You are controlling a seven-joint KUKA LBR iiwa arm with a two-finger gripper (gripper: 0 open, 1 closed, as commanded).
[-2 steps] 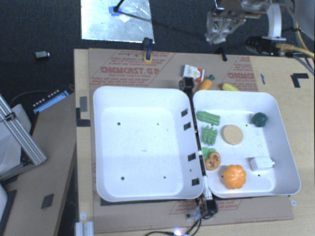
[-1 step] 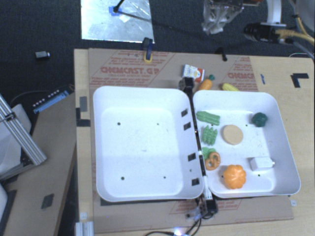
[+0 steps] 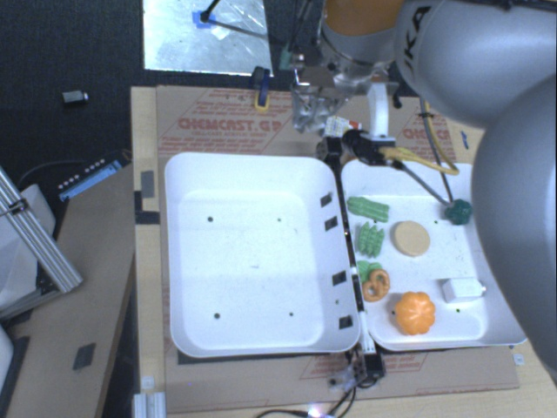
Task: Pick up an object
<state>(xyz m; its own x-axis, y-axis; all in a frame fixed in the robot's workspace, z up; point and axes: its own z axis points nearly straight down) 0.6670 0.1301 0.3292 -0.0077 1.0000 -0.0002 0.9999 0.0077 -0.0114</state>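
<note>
The right bin [image 3: 435, 338] holds several small things. A green ridged piece [image 3: 367, 207] lies near its left wall, with a second green ridged piece [image 3: 372, 238] just below it. A tan disc [image 3: 411, 239] sits mid-bin and a dark green ball [image 3: 459, 211] lies to its upper right. Toward the front are an orange and green ring [image 3: 376, 283], an orange pumpkin [image 3: 414, 313] and a white block [image 3: 461, 289]. My gripper [image 3: 311, 116] hangs beyond the bins' far edge, over the cardboard, above where the two bins meet. Nothing shows in its grasp.
The left bin [image 3: 174, 233] stands beside the right one, joined by a black divider with clips [image 3: 344, 251]. The big grey arm [image 3: 487, 77] covers the upper right. A yellow and blue clamp [image 3: 260, 88] sits on the cardboard's far edge.
</note>
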